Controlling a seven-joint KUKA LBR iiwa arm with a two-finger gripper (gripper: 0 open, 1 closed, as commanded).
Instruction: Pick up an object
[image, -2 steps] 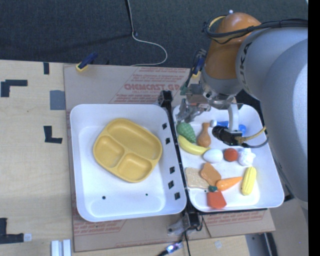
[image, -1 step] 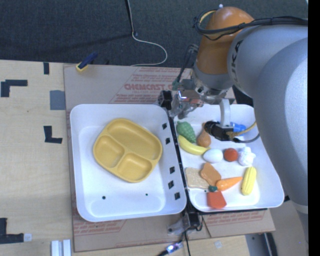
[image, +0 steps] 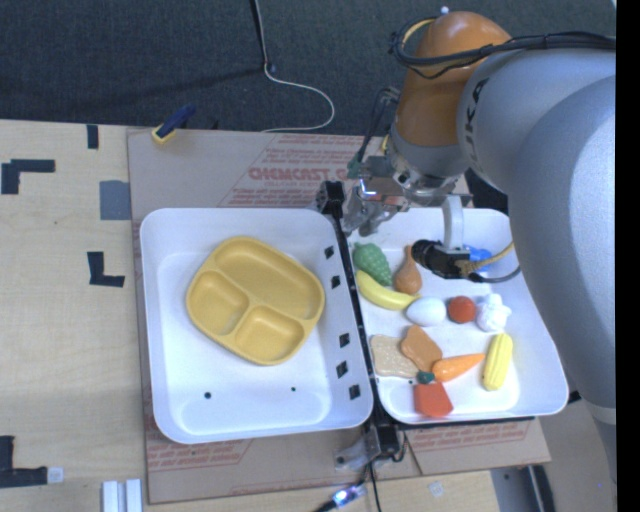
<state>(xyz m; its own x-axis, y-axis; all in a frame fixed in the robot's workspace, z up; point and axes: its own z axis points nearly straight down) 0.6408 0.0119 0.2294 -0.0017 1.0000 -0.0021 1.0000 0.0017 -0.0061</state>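
Brown cardboard underlies two shallow white bins; at two o'clock, the metal two-finger gripper hovers above the green plastic vegetable, finger spread indiscernible.

Red printed lettering runs across the cardboard sheet under the bins; it appears upside down and reads roughly "CHEMCAST". Nothing else can be read.
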